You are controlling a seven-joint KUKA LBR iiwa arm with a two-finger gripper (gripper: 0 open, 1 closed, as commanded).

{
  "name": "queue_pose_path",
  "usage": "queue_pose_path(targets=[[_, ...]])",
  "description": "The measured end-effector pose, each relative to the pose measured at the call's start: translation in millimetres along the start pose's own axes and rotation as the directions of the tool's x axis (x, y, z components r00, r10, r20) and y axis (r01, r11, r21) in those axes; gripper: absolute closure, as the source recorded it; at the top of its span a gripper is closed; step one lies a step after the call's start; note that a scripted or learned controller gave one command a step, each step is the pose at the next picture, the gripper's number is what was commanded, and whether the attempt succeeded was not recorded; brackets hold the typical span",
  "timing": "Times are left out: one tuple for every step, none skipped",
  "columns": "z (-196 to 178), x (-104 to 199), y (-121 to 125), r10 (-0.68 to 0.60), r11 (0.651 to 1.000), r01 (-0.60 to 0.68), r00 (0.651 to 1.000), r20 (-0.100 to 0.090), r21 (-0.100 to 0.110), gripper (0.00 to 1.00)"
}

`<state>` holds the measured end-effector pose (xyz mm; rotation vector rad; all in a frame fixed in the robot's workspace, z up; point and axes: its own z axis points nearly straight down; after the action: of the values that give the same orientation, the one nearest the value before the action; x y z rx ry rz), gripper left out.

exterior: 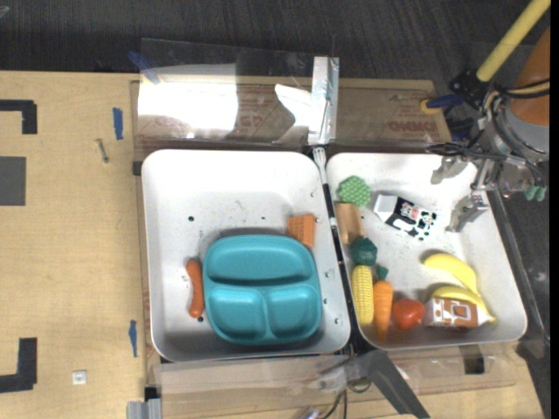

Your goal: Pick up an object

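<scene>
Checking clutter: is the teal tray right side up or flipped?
Right side up: the teal tray in the left bin shows its three hollow compartments facing up.

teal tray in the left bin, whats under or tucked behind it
The teal tray lies on the left bin floor. An orange piece pokes out behind its far right corner, partly covered. An orange sausage-like toy lies beside its left edge. Anything beneath is covered.

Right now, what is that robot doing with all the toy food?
The robot arm reaches in over the right bin, and its end effector hangs near the far corner, with nothing in it. Below it lie toy foods: bananas, corn, a carrot and a small black and white box. The left bin holds a blue tray. Nothing has been picked up yet.
</scene>
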<state>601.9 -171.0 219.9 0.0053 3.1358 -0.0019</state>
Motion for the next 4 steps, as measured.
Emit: queue_pose_path(targets=[[108,-9,19,0.245,0.969,-0.245,0.969,0.006,0.0,0.0],[126,27,1,0.337,0.941,-0.337,0.941,0.017,-0.003,0.0],[-11,-6,-54,0.342,0.94,-0.342,0.94,0.01,0.001,0.0],[104,3,-29,0.36,0.933,-0.36,0.932,0.027,0.0,0.0]])
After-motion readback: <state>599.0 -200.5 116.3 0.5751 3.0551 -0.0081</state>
